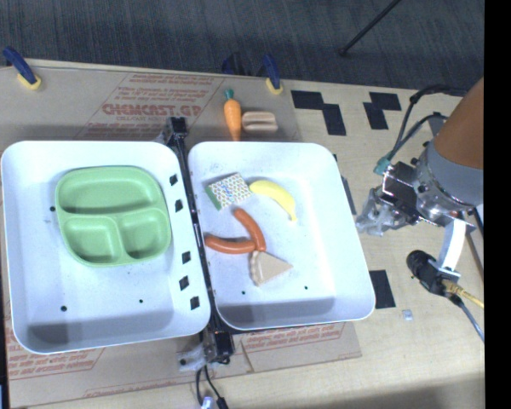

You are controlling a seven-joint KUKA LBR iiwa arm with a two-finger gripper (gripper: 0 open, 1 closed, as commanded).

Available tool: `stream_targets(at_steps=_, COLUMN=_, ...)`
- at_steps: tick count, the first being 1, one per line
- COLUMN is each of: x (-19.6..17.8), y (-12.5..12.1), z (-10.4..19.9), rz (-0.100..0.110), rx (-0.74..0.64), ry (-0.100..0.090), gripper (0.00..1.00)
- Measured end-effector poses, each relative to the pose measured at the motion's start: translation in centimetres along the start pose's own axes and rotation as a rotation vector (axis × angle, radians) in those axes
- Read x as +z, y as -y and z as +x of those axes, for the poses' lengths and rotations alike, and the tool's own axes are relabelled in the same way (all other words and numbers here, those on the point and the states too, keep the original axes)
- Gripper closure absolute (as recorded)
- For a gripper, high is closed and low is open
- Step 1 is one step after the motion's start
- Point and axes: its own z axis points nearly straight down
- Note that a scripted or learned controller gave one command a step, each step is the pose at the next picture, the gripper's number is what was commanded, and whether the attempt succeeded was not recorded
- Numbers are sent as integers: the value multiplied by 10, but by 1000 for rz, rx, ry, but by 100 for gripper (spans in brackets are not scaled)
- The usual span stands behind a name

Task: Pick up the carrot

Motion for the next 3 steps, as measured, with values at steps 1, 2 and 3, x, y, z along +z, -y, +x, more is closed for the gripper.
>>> stream_targets(at_steps=1, x=43, y=25, z=64, rz=3, rx=97, ry=0, gripper=100)
stream_targets(at_steps=2, x=-21, y=9, z=17, rz=0, rx=161, ry=0, gripper=100)
stream_targets(at_steps=3, x=25, y=42, z=84, rz=3, rx=275, ry=1, gripper=100)
